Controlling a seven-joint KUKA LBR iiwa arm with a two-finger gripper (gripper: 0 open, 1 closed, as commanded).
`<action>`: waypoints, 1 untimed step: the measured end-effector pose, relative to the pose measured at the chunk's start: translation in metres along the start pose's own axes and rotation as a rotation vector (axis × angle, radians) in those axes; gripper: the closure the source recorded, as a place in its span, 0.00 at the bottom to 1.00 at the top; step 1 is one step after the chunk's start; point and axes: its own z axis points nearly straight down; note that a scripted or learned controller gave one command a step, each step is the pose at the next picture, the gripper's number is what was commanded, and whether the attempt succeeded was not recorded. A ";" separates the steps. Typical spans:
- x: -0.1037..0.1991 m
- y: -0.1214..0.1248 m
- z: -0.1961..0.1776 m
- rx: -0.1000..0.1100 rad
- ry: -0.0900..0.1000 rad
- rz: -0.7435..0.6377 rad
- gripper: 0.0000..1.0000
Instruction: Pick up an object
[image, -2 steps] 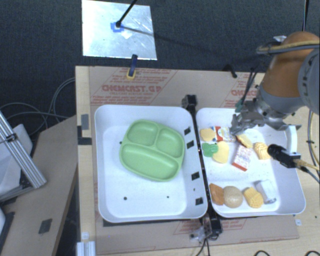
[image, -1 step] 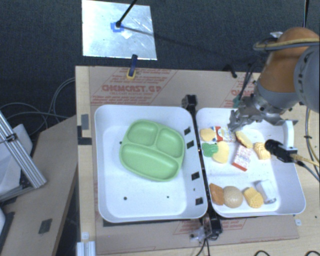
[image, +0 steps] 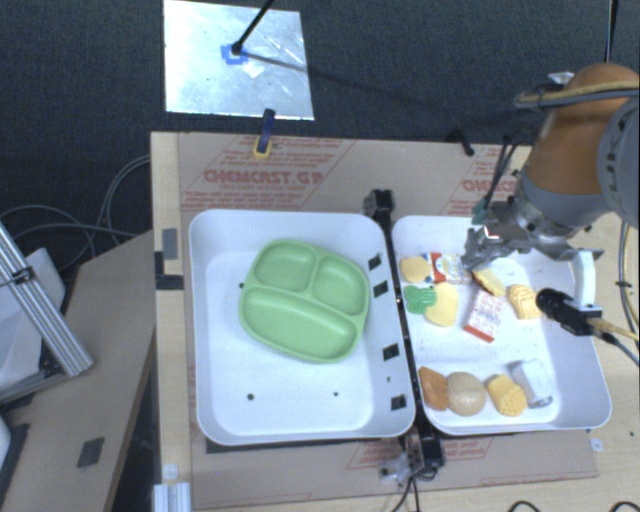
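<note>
Left bin: one green divided plate, lying flat near the middle.

Right bin: small toy foods. Far row: yellow piece, red-and-white item, green piece, yellow round, red-and-white packet, corn-like piece. Near row: orange piece, tan roll, yellow cob, clear wrapped item.

Arm: reaching in from the right, over the right bin's far side.

Gripper: low above the far row, beside a yellow wedge. Grip state cannot be told; nothing seen held.
</note>
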 end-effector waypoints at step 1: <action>0.000 0.002 0.018 0.000 -0.001 -0.001 1.00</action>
